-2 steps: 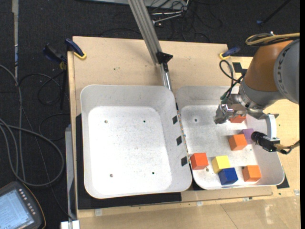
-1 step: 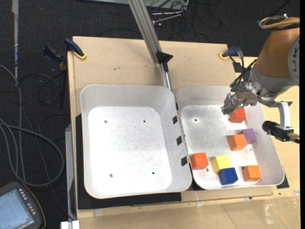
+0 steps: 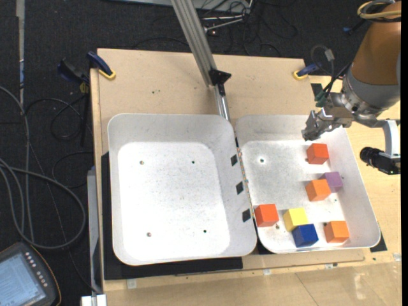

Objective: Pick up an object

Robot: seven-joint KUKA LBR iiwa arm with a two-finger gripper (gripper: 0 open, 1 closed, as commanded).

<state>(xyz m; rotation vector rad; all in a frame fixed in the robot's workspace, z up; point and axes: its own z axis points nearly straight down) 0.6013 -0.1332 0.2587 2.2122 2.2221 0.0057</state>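
Dark carpet strewn with black cables surrounds a pale wooden worktop [image 3: 166, 81], clamped at its far corners with blue-and-yellow clamps [image 3: 102, 65], and a slanted metal pole [image 3: 194, 34] rises from beyond its far edge toward the middle. From the fixed camera above, two shallow white bins sit side by side: the left bin [image 3: 127, 132] with its speckled floor, and the right bin [image 3: 280, 129] carrying all the blocks. The arm [image 3: 376, 56], grey with an orange band, comes in from the right, and its gripper [image 3: 317, 127] hangs over the far part of the right bin; whether it is spread or pressed together cannot be told from this angle, and no block shows between its tips. The closest candidate is an orange cube [image 3: 317, 153], lying just to the near side of the gripper, almost directly under it, so a short move toward the near side and a descent look like what the pick calls for. Further toward the near side sit a second orange cube [image 3: 317, 189] touching a purple cube [image 3: 333, 181], then along the near edge a third orange cube [image 3: 266, 214], a yellow cube [image 3: 295, 218] against a blue cube [image 3: 305, 234], and a fourth orange cube [image 3: 336, 231]. Being cubes, none has a long axis to align with. A screen corner [image 3: 22, 279] shows at the near left.
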